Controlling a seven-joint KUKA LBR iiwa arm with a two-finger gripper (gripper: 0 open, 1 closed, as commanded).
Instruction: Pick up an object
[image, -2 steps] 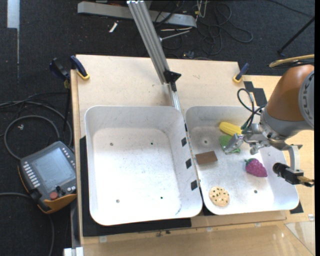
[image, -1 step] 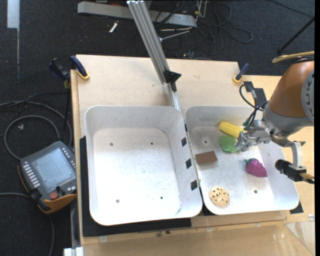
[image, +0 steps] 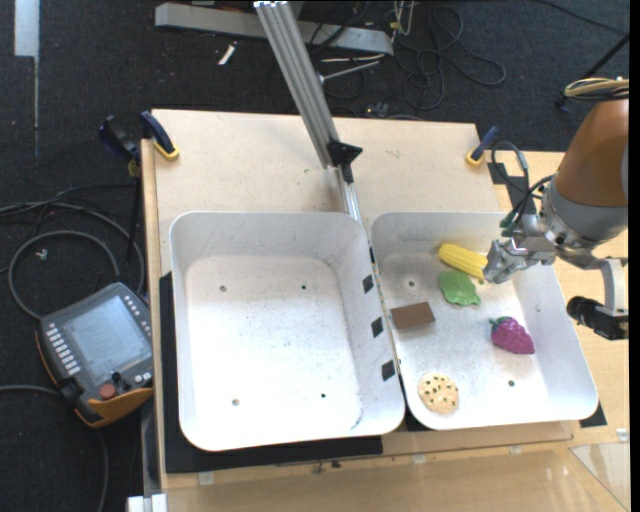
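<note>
Corn cob (image: 462, 260), yellow and lying in the right bin (image: 560, 330), is sitting right at the tip of the gripper (image: 497, 266), its near end touching or almost touching the metal; whether the gripper is closing on it or merely hovering beside it I cannot tell, so the reach seems to be ending and the grasp is not yet showing as made. Just below the tip a green leafy piece (image: 459, 289) is lying, with a brown block (image: 412, 317) farther out past it, a purple grape bunch (image: 511, 335) back toward the arm's side, and a speckled cookie (image: 438, 393) well apart toward the bin's front edge. The next move, I judge, is calling for a firm hold across the cob before lifting, keeping clear of the green piece. Both bins are resting on a pale wooden bench (image: 260, 160); dark carpet, cables and a teach pendant (image: 98, 345) are surrounding it.
</note>
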